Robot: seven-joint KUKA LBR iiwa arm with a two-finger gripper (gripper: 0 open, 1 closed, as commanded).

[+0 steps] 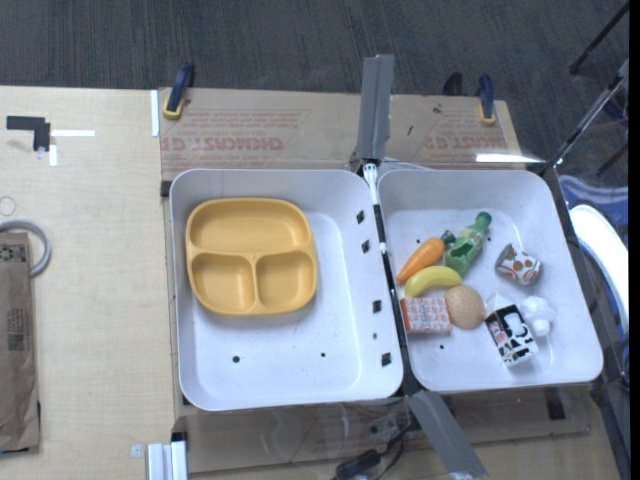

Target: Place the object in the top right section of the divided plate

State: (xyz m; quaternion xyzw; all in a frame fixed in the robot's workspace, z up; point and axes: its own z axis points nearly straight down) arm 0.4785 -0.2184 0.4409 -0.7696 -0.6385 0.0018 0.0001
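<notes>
Yellow divided plate [252, 256] sits upper-left in the left bin [280, 378], all sections bare. Carrot [421, 258], banana [431, 281], green bottle [466, 245] and other objects cluster in the right bin [560, 368].

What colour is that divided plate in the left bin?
The divided plate is plain yellow-orange, seen clearly in the overhead camera view.

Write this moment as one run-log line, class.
phase: before pick | divided plate: left bin, nothing in its sections | right bin: carrot, banana, green bottle clustered
</notes>
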